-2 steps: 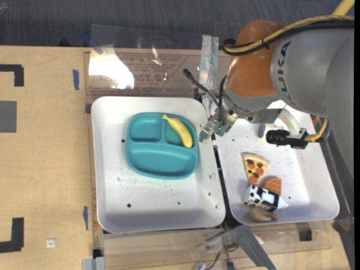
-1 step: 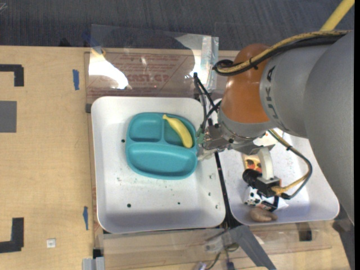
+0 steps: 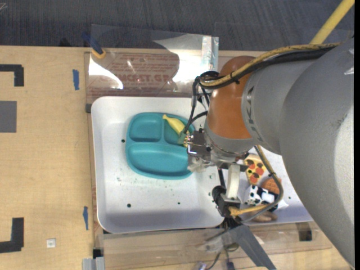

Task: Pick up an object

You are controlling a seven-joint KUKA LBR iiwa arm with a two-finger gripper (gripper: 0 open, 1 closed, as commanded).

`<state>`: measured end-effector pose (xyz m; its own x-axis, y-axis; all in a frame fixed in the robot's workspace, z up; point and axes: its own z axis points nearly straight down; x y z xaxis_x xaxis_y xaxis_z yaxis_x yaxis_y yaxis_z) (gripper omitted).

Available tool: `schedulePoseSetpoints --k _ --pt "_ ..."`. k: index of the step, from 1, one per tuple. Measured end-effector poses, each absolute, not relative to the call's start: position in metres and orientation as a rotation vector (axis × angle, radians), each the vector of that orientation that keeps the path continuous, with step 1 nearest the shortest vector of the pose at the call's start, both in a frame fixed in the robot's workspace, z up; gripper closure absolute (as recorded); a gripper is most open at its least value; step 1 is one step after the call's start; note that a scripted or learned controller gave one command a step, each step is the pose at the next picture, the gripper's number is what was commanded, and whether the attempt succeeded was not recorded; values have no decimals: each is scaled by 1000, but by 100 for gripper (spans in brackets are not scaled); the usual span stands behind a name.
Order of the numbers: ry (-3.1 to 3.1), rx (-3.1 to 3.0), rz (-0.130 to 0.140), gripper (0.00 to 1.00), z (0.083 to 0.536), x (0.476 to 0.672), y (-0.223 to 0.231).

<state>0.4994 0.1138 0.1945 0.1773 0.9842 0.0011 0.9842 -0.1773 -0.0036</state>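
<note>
Teal tray [image 3: 152, 151] holding yellow piece [image 3: 174, 124], fingers [image 3: 194, 152] seemingly at its right rim, open or closed unclear

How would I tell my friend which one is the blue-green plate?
Look in the big white bin on the bench. A teal plate split into compartments lies in it, right beside the grey arm. It is the only blue-green thing there, with a small yellow piece at its far right corner.
</note>
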Motion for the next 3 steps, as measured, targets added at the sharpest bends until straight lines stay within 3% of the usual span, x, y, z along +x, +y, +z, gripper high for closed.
schedulePoseSetpoints --k 1,2,3 --pt "-1473 -2774 1 100 207 503 135" --pt "-1605 -2699 0 100 233 481 224" --pt "-1605 -2701 2 100 242 482 222"
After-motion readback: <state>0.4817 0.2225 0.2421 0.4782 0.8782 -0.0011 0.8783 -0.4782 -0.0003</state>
